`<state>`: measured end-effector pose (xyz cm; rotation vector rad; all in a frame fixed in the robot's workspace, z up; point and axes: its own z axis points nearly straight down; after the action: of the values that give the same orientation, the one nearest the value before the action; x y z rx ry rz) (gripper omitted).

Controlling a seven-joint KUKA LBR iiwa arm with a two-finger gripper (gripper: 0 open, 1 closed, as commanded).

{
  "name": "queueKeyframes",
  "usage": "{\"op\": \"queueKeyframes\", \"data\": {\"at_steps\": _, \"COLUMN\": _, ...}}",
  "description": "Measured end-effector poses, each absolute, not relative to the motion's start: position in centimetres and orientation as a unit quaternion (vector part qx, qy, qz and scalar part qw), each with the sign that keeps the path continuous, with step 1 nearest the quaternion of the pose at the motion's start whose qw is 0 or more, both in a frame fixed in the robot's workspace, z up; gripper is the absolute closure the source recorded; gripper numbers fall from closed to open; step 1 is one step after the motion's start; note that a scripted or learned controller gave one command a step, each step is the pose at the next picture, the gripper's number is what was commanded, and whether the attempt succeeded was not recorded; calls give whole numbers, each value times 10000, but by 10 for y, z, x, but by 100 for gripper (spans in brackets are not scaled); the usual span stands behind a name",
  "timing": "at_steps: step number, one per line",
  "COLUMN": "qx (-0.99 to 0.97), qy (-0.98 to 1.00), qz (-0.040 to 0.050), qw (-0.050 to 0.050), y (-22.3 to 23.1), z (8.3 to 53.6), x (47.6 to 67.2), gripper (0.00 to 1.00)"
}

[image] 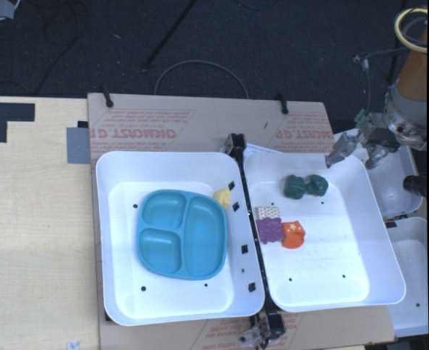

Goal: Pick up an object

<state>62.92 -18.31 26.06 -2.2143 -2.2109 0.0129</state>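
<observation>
My arm comes in from the right edge, grey with its orange band (412,75) high at the upper right, the wrist bent down toward the far right corner of the right bin (323,283). My gripper (360,150) hangs over that bin's upper right rim with its two fingers spread apart, and nothing sits between them.

Beneath everything lies a pale wooden bench (32,232), and past its far side dark carpet (199,42) crossed by thin cables. A brown cardboard sheet (199,126) lies under both bins, printed with red lettering that reads reversed from here; I cannot make out the words with confidence. Grey and dark tape patches (10,119) mark the bench at the left.

The left bin (119,297) holds a blue divided plate (183,233) with three compartments, and a small yellow object (223,195) rests just beside the plate's upper right edge, near the divider between the bins.

In the right bin, a dark green lumpy object (306,186) lies toward the far side, well apart from my fingers. Nearer the divider, a purple object (269,230) touches an orange-red one (293,234), with a small white patterned piece (268,213) just above them.
</observation>
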Motion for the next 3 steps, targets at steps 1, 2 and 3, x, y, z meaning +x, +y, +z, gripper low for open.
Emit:
{"op": "queueKeyframes", "data": {"at_steps": 1, "qx": -7070, "qy": -7072, "qz": 6, "qw": 11, "y": -183, "z": 269, "x": 631, "gripper": 0}}
{"op": "queueKeyframes", "data": {"at_steps": 2, "qx": -7070, "qy": -7072, "qz": 20, "qw": 27, "y": -185, "z": 224, "x": 625, "gripper": 0}}
{"op": "queueKeyframes", "data": {"at_steps": 3, "qx": -7056, "qy": -7086, "qz": 16, "qw": 24, "y": -181, "z": 178, "x": 631, "gripper": 0}}
